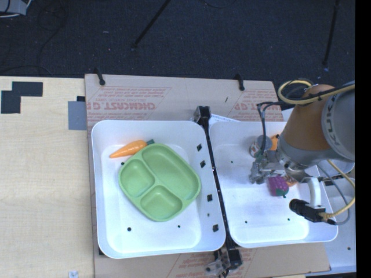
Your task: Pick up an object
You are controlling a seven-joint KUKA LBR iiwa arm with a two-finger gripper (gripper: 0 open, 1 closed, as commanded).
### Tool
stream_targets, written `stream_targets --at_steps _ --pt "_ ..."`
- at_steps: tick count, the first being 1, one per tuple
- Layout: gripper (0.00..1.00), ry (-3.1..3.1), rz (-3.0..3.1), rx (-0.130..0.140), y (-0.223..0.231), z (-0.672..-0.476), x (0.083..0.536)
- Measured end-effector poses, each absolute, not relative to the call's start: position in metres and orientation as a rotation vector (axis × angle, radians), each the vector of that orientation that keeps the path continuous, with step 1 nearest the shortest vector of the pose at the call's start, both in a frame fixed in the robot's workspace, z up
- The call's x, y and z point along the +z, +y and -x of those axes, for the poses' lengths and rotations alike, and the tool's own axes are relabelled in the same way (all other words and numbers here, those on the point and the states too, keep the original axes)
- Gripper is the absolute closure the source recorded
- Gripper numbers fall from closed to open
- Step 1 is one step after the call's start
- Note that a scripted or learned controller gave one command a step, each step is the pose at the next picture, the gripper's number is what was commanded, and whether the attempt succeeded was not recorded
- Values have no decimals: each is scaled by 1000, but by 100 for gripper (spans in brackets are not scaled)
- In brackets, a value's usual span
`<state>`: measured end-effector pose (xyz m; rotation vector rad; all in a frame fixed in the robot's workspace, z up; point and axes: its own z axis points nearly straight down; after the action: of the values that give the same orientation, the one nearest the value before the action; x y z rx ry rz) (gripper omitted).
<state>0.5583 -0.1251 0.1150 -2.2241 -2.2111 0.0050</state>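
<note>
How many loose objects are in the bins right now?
3. A carrot lies at the back of the left bin, a green plate in that bin's middle, and a purple toy in the right bin beside the gripper. The arm may hide more.

The single fixed camera is looking down at a slant from above the bench [40, 184], framing the whole left bin [116, 231], the right bin [261, 225] beside it, and dark floor [174, 28] beyond it.
</note>
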Motion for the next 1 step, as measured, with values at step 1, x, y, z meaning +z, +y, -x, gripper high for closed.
stream_targets --at_steps 1 --pt "100 -2220 2227 -3 -129 -559 178"
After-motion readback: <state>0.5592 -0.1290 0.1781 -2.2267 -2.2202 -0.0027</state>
